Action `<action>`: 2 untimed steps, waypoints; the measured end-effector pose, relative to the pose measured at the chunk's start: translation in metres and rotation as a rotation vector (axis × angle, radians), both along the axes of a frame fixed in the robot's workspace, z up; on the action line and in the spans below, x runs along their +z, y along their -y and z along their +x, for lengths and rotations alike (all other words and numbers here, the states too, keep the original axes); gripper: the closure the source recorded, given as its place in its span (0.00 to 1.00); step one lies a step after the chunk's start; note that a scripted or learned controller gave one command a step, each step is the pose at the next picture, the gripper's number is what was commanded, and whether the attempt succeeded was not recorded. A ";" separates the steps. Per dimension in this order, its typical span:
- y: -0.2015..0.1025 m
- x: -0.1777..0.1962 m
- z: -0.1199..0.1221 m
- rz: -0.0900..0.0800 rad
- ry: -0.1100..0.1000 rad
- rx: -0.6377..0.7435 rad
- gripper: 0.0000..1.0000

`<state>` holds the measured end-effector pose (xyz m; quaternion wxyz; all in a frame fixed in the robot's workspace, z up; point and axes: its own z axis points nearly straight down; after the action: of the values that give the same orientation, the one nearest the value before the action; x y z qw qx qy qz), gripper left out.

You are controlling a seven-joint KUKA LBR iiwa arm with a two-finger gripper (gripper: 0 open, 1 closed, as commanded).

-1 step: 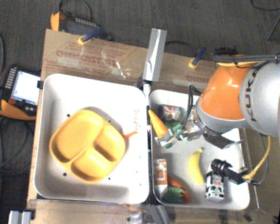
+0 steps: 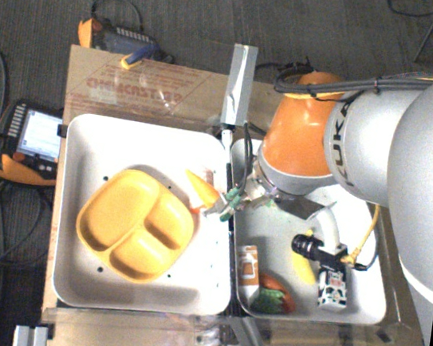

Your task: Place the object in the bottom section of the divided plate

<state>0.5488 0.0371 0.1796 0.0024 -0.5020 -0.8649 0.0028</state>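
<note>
Tool [image 2: 226, 203]: fingers hidden, grip cannot be told
Orange carrot-shaped toy [image 2: 202, 188]: touching tool, left
Yellow divided plastic plate [image 2: 136, 225]: below-left of toy

The plate [image 2: 138, 224] in the left bin [image 2: 65, 266] looks like smooth, matt yellow plastic. Both bins are smooth white plastic with a slight sheen. The arm [image 2: 402, 115] has a glossy grey shell and a shiny orange band [image 2: 303, 133]. Far of the bins lies matt brown cardboard [image 2: 132, 91], on rough grey carpet [image 2: 32, 4].
</note>
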 end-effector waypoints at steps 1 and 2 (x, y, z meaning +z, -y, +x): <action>-0.062 0.073 0.014 -0.003 0.002 -0.088 1.00; -0.062 0.073 0.014 -0.005 0.002 -0.089 0.00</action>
<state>0.5626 0.0987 0.2526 0.0004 -0.5398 -0.8418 0.0042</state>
